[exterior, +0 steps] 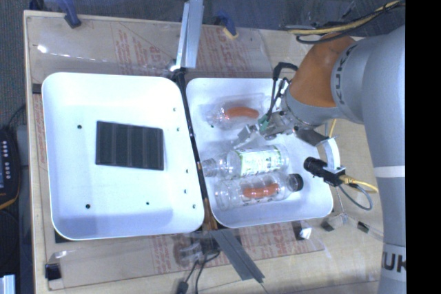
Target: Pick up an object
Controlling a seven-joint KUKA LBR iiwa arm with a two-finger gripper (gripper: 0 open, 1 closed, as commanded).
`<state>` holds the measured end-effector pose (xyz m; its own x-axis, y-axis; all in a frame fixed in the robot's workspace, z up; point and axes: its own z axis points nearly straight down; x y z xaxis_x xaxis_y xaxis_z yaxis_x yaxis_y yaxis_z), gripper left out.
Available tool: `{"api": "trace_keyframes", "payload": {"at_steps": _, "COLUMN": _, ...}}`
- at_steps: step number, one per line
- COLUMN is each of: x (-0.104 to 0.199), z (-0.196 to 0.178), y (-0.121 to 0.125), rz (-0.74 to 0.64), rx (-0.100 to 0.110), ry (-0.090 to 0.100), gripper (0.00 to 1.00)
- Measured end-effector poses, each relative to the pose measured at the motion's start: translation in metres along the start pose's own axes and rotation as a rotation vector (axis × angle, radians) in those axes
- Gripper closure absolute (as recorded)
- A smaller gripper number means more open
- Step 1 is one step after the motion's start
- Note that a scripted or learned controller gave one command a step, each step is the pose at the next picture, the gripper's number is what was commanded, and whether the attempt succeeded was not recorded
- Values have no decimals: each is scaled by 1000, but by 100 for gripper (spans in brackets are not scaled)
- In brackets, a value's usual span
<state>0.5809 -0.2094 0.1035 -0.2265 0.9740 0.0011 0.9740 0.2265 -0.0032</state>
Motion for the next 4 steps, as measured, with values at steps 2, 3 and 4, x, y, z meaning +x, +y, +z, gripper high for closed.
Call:
{"api": "trace_keyframes", "payload": {"at_steps": 2, "x": -11, "z": -12, "y": 40, "rz": -38, "rx": 4, "ry": 2, "gripper": 0}}
{"api": "trace_keyframes", "payload": {"at_steps": 3, "x": 14, "z": 13, "y": -65, "rz": -99, "rx": 0, "ry": 1, "gripper": 0}}
{"api": "trace_keyframes", "payload": {"at_steps": 4, "x": 4, "z": -33, "y": -22, "rz": 73, "rx": 1, "ry": 0, "gripper": 0}}
